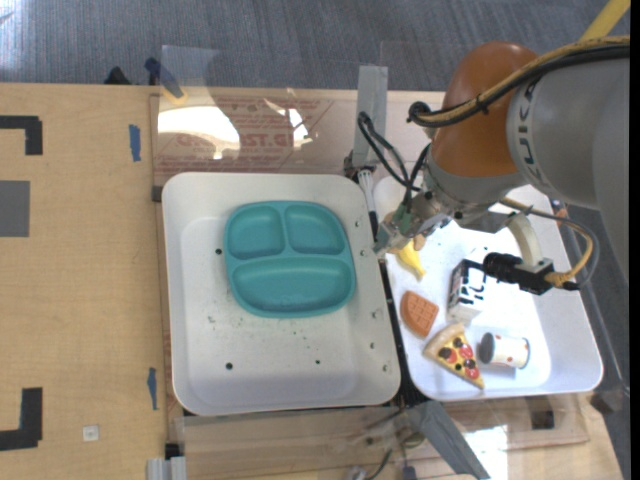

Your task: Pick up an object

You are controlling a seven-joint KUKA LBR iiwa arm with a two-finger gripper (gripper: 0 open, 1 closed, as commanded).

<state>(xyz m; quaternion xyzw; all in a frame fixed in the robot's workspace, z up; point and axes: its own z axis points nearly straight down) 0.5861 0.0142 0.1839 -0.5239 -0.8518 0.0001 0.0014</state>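
At centre frame the left shallow white bin (190, 298) holds a teal three-compartment plastic plate (290, 258); the right white bin (575, 353) holds a yellow banana-shaped toy (411, 259), waffle piece (420, 312), pizza slice (455, 353) and white cup (505, 350); the gripper (400, 226) sits just above the banana, its grip impossible to tell.

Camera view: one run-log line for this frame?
arm: over right bin | gripper: by yellow item at bin's left edge | grasp: unconfirmed | left bin: teal divided plate
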